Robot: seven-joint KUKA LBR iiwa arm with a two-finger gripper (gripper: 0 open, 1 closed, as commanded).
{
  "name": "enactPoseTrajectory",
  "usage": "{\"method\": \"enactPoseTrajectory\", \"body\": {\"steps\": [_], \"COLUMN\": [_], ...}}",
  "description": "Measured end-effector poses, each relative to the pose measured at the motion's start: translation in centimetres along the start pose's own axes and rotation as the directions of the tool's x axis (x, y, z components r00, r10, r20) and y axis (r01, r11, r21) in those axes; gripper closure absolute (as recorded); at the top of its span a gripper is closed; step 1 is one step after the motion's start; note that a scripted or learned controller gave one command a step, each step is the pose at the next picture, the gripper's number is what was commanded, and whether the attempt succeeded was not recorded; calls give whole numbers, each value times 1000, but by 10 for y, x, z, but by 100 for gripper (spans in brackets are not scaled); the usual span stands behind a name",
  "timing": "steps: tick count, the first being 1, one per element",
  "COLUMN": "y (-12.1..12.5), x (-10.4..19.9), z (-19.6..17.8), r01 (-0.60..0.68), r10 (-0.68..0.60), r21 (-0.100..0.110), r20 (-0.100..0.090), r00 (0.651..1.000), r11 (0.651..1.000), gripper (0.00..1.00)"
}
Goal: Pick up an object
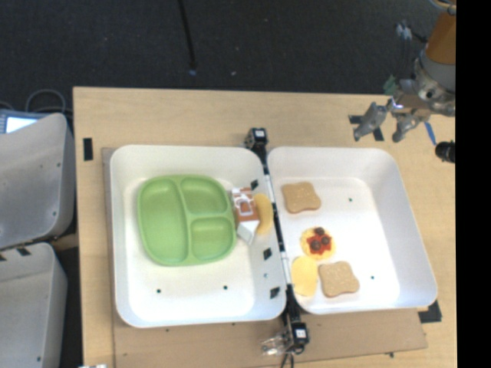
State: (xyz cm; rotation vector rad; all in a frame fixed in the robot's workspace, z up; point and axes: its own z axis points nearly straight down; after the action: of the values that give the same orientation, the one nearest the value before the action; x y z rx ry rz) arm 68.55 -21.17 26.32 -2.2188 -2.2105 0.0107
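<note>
Nothing is lifted yet. Left bin (123, 228) holds a green tray (186, 219), a packet (245, 204) and a banana (263, 213) at its 3 o'clock wall. Right bin (383, 167) holds toast (301, 197) and other food crowding its left wall; its right half lies open. The gripper (381, 129) hangs spread and empty beyond the 12 o'clock rim.

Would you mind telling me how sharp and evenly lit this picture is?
Camera view: lighting is soft and even, with faint shadows under the green tray; the white bins are bright but keep their edges; the food pieces look slightly soft; the gripper at upper right is blurrier than the bench.
</note>
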Motion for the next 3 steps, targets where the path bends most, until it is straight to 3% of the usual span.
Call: {"method": "enactPoseTrajectory", "body": {"steps": [1, 3], "y": [2, -9], "x": [1, 5], "z": [-10, 111], "r01": [3, 3], "r10": [-3, -3], "r21": [-14, -8], "r20": [4, 3], "r00": [1000, 1000], "r11": [1000, 1000], "gripper": [0, 0]}}
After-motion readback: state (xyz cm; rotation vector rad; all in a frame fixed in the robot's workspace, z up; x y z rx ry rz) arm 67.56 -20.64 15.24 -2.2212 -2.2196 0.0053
